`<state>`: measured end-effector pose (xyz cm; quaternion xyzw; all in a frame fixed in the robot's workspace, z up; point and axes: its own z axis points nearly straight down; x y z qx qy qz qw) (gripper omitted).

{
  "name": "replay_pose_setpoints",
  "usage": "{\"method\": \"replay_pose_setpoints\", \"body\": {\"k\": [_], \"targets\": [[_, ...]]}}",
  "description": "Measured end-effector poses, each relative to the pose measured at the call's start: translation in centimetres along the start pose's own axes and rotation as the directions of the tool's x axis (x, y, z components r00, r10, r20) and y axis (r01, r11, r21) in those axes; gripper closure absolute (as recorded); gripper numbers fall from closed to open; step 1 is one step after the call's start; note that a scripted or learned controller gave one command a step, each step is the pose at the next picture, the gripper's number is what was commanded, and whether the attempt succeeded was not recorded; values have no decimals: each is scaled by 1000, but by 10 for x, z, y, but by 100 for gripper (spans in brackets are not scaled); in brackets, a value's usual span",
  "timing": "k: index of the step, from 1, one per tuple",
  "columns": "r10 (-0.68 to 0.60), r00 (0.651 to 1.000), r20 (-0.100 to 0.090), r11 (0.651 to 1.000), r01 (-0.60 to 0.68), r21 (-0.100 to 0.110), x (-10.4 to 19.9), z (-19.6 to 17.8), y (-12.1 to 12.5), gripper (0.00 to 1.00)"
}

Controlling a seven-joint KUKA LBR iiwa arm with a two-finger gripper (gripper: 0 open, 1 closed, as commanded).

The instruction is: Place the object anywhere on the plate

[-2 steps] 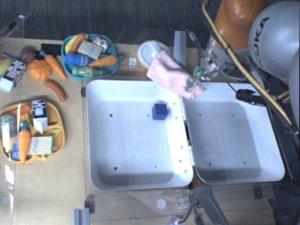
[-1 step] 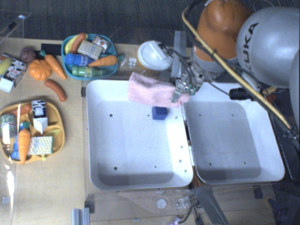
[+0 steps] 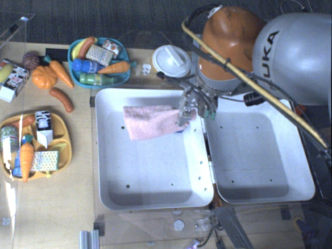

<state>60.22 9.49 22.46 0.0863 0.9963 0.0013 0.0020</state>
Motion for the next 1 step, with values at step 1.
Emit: {"method": "replay_pose_setpoints", "body": {"k": [1], "targets": [[1,1000,1,1000,-1,0,0,0,0,0]]}}
